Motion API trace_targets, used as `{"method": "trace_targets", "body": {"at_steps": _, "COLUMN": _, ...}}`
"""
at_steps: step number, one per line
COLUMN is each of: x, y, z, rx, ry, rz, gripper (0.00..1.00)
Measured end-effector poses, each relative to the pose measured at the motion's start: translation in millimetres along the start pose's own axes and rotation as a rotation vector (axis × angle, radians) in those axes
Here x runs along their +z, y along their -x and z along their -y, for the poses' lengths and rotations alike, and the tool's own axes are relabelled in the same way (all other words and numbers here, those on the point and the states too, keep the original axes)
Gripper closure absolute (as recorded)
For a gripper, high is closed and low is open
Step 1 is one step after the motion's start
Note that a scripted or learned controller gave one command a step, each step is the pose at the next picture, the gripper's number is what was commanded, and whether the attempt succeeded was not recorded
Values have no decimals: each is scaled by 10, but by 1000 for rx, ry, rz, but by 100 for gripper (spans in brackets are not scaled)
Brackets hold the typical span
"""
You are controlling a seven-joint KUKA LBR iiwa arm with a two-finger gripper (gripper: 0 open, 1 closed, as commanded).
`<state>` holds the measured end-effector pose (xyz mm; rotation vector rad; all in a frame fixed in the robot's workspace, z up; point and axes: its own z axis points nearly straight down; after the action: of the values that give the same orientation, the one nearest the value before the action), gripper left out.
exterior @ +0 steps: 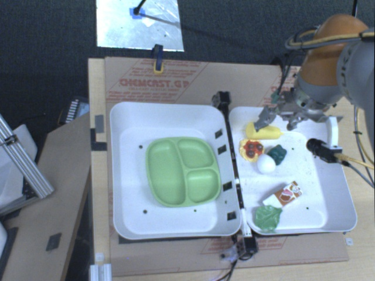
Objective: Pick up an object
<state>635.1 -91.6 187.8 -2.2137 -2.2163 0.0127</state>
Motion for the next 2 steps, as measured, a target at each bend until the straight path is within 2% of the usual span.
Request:
{"method": "trace_targets", "body": {"at_steps": 1, "x": -79, "y": -2, "z": -29, "rx": -2, "ry": 13, "rz": 1, "gripper": 0}}
{"method": "trace_targets", "body": {"at_steps": 2, "x": 499, "y": -63, "z": -103, "rx": -6, "ry": 11, "rz": 1, "gripper": 0}}
